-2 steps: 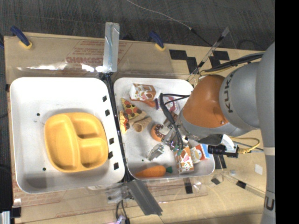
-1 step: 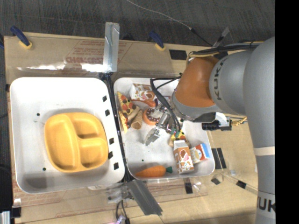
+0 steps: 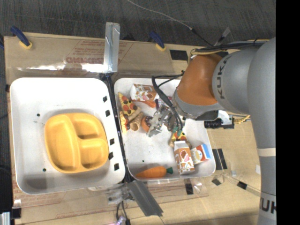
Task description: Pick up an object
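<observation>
The grey arm (image 3: 243, 83) reaches over the right bin (image 3: 140, 153). Left of that bin, the other bin (image 3: 28, 93) holds a yellow divided tray (image 3: 75, 140). Inside the right bin, the gripper (image 3: 157, 124) hangs near the middle among toy food; whether it is apart or together cannot be told. A carrot (image 3: 152, 172) lies along the bin's near wall, small cartons (image 3: 185, 157) beside it.

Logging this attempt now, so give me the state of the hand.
Hand: low in the right bin among the toy food; open or shut cannot be told, and nothing is seen held.
</observation>
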Controlling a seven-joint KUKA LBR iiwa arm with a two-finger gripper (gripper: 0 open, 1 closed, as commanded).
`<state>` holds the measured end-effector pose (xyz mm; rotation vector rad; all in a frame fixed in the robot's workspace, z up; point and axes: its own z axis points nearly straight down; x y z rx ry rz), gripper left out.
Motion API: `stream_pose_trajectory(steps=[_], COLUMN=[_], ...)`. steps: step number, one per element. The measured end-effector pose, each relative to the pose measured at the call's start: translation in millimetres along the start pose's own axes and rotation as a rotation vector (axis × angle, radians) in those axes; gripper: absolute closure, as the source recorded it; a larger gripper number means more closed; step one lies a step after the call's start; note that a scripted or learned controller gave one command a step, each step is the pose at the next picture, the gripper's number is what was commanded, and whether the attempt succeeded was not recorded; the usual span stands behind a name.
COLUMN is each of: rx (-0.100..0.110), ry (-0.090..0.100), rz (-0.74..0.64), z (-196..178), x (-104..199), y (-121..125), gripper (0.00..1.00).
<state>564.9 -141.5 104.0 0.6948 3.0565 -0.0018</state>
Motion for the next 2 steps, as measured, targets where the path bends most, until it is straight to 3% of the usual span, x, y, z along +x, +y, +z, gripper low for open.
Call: stream_pose_trajectory(steps=[1,2], rx=[0.0,0.0], ry=[0.001,0.007], rz=[0.326,0.361], z=[-102.8,-139.1], x=[-33.0,40.2], y=[12.6,85.1], gripper=[1.0,1.0])
